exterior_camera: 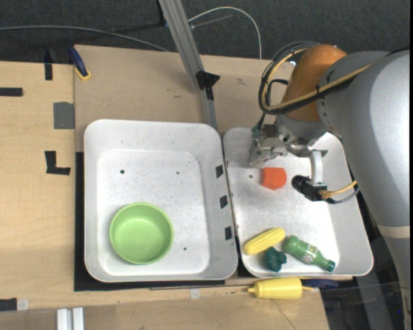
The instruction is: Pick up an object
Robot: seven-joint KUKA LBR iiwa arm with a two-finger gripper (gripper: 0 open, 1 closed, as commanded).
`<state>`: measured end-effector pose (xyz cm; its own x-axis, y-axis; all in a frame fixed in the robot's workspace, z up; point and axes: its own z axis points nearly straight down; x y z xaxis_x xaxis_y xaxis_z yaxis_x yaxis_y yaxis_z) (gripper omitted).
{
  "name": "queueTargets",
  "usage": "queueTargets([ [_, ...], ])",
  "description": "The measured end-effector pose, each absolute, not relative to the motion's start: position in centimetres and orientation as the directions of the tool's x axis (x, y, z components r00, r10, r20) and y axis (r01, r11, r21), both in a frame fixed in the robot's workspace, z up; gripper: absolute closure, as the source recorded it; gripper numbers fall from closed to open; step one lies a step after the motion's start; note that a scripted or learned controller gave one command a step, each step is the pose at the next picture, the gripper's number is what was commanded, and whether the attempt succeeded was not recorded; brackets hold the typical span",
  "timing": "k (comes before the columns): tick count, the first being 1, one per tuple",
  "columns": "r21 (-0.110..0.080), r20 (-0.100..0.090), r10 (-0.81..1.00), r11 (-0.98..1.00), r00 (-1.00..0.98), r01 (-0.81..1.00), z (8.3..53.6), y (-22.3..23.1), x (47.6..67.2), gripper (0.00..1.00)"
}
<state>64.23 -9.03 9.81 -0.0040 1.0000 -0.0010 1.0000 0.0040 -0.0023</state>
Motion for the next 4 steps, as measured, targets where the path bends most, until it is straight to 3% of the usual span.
queueTargets([
  [3, 0.005, -0.001, 1.0, 0.003, -0.003, 1.0, 26.3, -9.7, 65.8, 1.0],
  [4, 0.001, 0.0, 1.0, 0.002, -0.002, 1.0, 27.6, -9.6, 65.9, 1.0],
])
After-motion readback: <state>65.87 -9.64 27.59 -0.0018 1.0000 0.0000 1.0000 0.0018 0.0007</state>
